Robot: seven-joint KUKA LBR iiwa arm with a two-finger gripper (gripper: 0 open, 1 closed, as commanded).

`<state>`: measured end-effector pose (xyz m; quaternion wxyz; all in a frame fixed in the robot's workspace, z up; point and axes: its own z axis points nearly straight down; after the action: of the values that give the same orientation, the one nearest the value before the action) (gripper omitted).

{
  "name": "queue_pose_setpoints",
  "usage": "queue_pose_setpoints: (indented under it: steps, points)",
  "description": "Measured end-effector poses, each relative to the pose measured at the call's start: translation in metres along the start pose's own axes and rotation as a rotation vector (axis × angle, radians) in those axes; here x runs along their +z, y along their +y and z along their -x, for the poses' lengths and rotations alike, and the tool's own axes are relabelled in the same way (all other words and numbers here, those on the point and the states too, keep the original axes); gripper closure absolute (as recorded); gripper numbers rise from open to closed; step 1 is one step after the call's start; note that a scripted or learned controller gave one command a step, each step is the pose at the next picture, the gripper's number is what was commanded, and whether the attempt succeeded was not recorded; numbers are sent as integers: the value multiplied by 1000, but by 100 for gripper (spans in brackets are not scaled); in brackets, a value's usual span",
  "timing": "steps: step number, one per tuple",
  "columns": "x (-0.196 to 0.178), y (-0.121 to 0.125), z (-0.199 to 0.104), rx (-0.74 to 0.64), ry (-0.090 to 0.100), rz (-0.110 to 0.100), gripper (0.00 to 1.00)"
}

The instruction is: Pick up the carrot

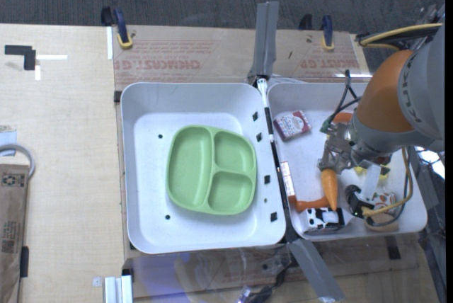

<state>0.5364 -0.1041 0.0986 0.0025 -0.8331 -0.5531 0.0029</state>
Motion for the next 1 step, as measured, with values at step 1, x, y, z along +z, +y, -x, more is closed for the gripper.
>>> queue_pose_setpoints:
  steps: [1]
  points:
    - [-35, -28, 42, 233, 2, 3, 100]
